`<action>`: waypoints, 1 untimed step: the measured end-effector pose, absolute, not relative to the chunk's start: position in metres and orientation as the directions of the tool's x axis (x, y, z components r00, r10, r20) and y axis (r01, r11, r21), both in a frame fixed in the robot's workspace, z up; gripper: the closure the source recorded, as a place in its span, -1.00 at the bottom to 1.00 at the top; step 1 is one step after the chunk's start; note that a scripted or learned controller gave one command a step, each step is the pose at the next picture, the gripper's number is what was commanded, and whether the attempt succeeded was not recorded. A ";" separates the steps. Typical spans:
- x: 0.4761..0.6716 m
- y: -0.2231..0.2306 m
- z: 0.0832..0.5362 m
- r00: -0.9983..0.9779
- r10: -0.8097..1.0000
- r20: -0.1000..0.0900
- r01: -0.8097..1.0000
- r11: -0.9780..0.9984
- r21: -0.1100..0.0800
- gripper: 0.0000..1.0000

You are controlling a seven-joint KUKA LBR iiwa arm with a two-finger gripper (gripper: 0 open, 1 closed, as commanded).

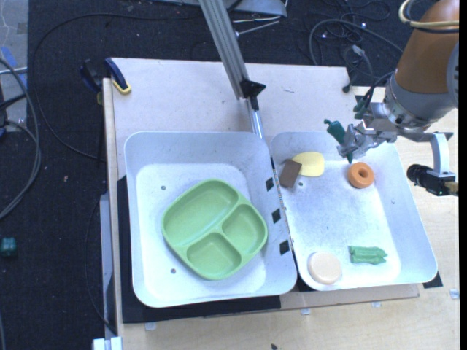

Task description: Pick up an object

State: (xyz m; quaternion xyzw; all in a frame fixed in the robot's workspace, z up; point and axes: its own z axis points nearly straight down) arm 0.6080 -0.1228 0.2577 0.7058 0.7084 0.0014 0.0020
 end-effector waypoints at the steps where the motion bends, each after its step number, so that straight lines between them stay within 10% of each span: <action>1: 0.591 -0.070 0.244 -0.006 1.000 0.001 1.000 0.006 -0.003 1.00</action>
